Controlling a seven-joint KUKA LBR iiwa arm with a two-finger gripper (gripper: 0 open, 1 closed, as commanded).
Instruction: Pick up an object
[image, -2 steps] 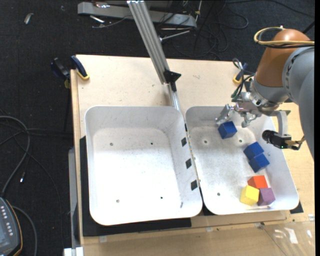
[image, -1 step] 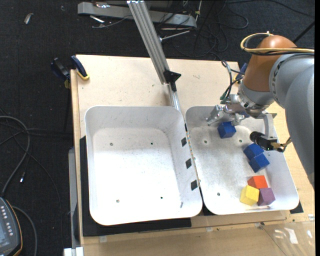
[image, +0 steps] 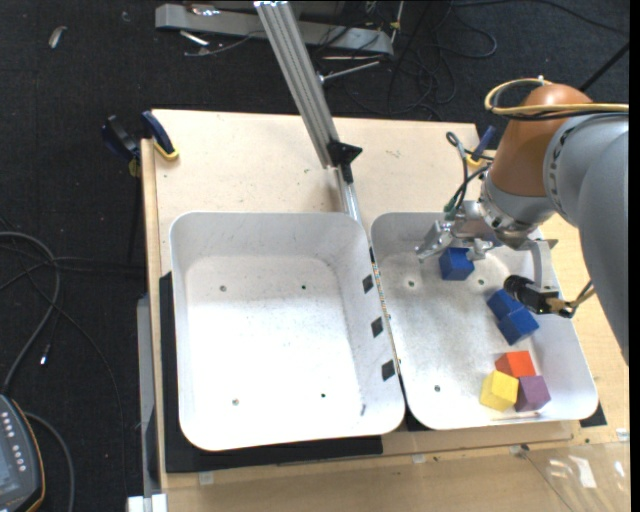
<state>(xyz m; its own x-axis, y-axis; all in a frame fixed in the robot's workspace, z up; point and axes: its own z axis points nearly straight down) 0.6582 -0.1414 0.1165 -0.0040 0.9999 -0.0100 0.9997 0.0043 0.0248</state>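
Arm over the right bin, a small blue cube seen between the gripper fingers.

From the overhead camera, 2 white bins are seen side by side on the tabletop (image: 250, 160); the left bin (image: 200, 240) is beside the right bin (image: 420, 400). In the right bin, a larger blue block (image: 513, 318) lies mid-bin, and an orange block (image: 519, 363), a yellow block (image: 499, 390) and a purple block (image: 533, 392) are clustered near its front corner. The gripper (image: 452, 250) is closed around the small blue cube (image: 457, 264) near the bin's far wall.
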